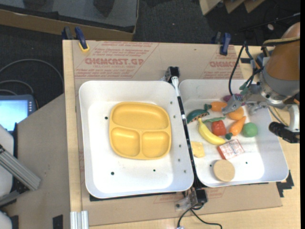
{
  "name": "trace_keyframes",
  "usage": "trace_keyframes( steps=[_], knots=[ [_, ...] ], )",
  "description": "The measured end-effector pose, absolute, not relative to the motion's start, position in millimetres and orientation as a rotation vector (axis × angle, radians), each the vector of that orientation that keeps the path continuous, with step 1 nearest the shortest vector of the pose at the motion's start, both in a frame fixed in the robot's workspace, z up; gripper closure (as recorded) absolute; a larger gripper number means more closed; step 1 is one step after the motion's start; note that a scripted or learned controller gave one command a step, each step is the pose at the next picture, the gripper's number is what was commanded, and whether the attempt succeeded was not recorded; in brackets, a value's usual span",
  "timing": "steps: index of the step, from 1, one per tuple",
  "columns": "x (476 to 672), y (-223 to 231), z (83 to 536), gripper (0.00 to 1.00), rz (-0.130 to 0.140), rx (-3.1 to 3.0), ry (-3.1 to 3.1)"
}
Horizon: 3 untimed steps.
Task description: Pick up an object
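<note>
The right bin [271,168] holds several toy foods: a yellow banana [209,133], a red tomato [218,127], an orange carrot [237,126], a green lime [249,130], a teal piece [195,114], a small orange piece [217,106], a red-and-white packet [230,149], a tan disc [223,170] and a pale yellow chunk [198,150]. My gripper [237,106] hangs low over the bin's far middle, directly above an orange fruit [235,114] and partly covering it.
The left bin [90,128] carries a yellow divided plate [140,130]. The arm's orange band and grey wrist [281,68] reach in over the right bin's far right corner, with cables trailing. Clamps stand at the bench's far edge.
</note>
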<state>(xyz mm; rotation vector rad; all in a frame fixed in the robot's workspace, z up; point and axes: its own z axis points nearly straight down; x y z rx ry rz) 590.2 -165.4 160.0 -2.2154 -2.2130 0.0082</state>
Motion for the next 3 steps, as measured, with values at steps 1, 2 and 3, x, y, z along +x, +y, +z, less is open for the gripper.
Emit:
trace_keyframes(
  steps=[1,2,3],
  knots=[
    [564.9,-139.8,84.9,0.00,-0.007,-2.226,-2.227],
    [633.4,-124.6,85.3,0.00,-0.007,-2.221,-2.230],
    [663.4,-132.9,83.3,0.00,0.019,-2.208,-2.206]
  ],
)
